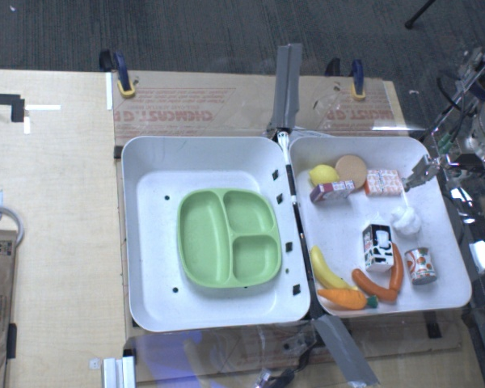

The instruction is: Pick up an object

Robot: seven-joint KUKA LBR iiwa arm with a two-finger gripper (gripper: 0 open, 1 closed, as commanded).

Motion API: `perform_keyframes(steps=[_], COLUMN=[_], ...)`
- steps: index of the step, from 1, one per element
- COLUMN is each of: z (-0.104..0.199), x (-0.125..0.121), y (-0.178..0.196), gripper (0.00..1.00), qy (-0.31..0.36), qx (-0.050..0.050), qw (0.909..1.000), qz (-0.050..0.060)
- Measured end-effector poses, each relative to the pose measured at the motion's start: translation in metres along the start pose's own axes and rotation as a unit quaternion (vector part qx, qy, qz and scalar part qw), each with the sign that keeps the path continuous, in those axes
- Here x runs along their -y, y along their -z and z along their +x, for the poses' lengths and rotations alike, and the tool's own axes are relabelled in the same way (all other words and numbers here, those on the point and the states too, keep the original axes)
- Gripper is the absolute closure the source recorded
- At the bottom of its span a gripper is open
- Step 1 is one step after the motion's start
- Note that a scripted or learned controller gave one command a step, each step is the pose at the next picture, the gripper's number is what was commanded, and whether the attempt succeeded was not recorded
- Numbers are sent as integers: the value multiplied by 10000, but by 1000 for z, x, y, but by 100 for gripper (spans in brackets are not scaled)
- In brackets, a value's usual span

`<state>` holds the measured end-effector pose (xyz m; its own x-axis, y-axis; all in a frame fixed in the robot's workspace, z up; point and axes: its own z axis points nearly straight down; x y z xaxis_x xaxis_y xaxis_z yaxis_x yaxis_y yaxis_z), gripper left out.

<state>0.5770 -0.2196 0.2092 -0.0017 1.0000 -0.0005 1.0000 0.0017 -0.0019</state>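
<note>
Crumpled white tissue (405,219) lies in the right bin (461,293), just below the gripper (420,172) at that bin's far right edge and near the pink box (384,183). It looks light, soft and easily squashed, so a pinch across its bunched middle should serve. Whether the tool is parted or closed cannot be told.

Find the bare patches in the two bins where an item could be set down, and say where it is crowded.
Left white bin: a bare floor strip rings the green three-compartment plate. Right white bin: bare floor lies between the dark red carton and the black-and-white carton. Its near edge is crowded with the yellow banana, orange carrot and sausage.
</note>
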Motion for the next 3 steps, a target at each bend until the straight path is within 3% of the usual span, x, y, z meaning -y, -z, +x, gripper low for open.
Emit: perform_keyframes(steps=[1, 2, 3], z=[0, 84, 90], x=[37, 88, 90], y=[-95, -104, -104], gripper=[0, 0, 0], qy=[828, 441, -47], qx=[9, 36, 53], qw=[9965, 9989, 9998], qz=[-106, -181, -171])
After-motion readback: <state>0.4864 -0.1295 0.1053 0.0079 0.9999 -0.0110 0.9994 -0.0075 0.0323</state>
